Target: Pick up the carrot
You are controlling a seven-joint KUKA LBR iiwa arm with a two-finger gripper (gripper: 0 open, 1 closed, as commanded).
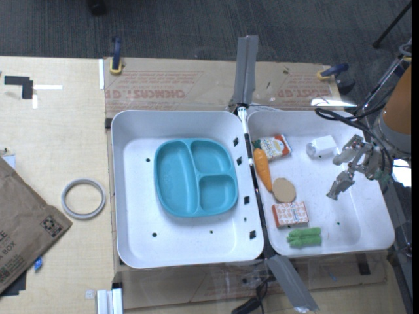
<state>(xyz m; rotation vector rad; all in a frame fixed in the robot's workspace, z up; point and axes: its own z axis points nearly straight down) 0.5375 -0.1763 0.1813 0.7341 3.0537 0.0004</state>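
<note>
One open, empty end effector (347,169) hovers at right-centre, so it should travel left and straddle the slim orange carrot (263,169) across its width.

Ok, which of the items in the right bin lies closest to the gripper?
The small white object at the bin's far side: it lies just left of the gripper. The carrot, round cookie and green piece lie farther off.

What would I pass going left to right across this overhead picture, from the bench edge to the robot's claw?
Cardboard box → tape ring → blue divided plate → carrot → white cylinder → gripper.
</note>
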